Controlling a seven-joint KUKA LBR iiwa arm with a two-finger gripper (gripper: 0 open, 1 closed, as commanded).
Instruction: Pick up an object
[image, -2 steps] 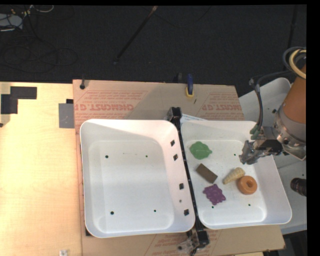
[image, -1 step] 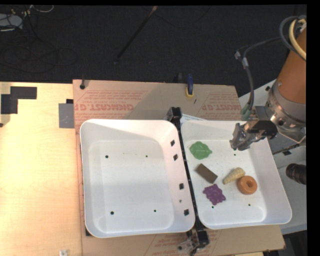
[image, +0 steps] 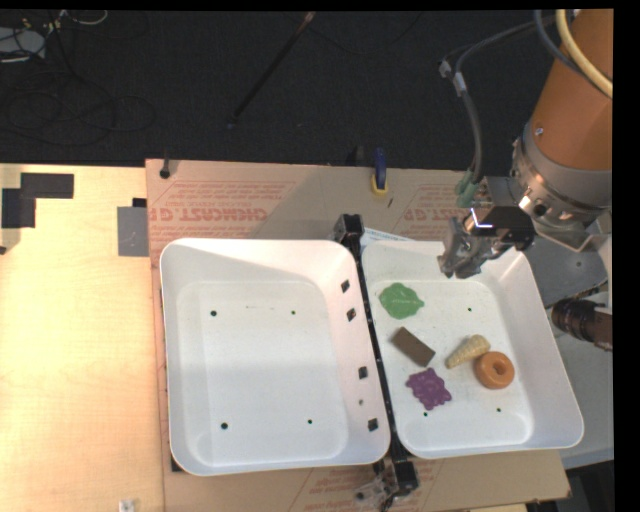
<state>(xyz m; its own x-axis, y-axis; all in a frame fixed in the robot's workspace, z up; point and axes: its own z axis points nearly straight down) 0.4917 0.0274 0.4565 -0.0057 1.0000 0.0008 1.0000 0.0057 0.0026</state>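
The right bin (image: 545, 400) holds several small objects: a green flat piece (image: 400, 299), a brown block (image: 412, 346), a purple piece (image: 428, 387), a cream cone-shaped piece (image: 467, 351) and an orange ring (image: 494, 370). My gripper (image: 462, 262) hangs over the bin's far edge, up and to the right of the green piece, apart from every object. I see nothing between its fingers.
The left bin (image: 190, 300) sits beside the right one, with a black clip strip (image: 360, 330) along their shared edge. Both rest on brown cardboard (image: 260, 205). A wooden bench surface (image: 70, 350) lies to the left. Cables hang behind the arm.
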